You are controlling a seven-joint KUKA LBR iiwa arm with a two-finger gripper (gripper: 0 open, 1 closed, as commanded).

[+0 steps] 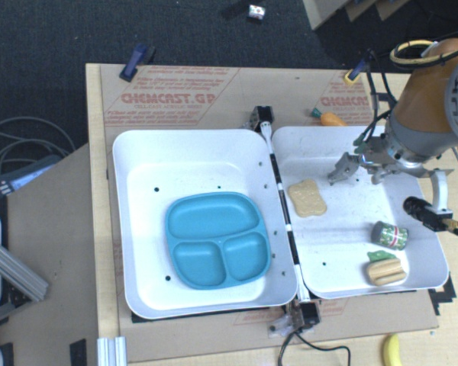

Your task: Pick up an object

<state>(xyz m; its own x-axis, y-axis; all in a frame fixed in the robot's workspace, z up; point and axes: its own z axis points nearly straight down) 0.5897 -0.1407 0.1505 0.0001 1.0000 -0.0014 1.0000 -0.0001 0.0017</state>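
Gripper (364,166): grey metal fingers spread apart, nothing between them, hovering over the right bin's upper part.
Right bin (328,284): shallow smooth white plastic, holding a flat tan bread-shaped piece (307,197), a small green can (389,235) on its side, and a hot-dog-like toy (386,270).
Left bin (141,227): holds a glossy blue three-compartment tray (217,239).

Bench (206,90): brown board top with red lettering. Two white bins rest on it side by side, left bin (137,204) and right bin (320,139). An orange piece (330,118) lies behind the right bin.
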